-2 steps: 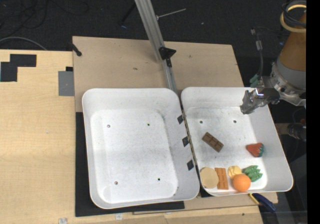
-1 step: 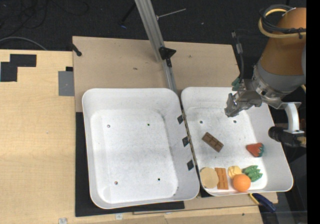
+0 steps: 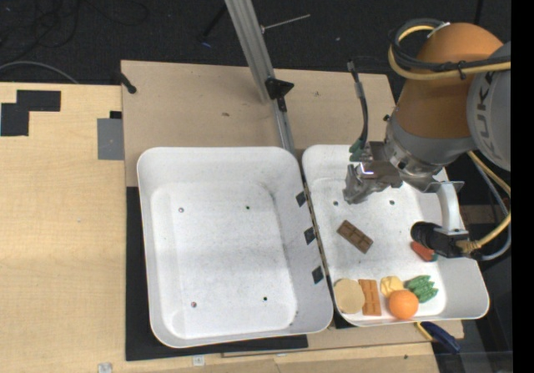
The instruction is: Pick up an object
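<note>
Brown chocolate bar — orange, bread nearby

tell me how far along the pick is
Done: the gripper is over the right bin, above and apart from the brown block. In hand: nothing visible between its fingers. Left: descend, grasp and lift something, either the block or an item from the cluster by the orange ball at the near edge.
</note>
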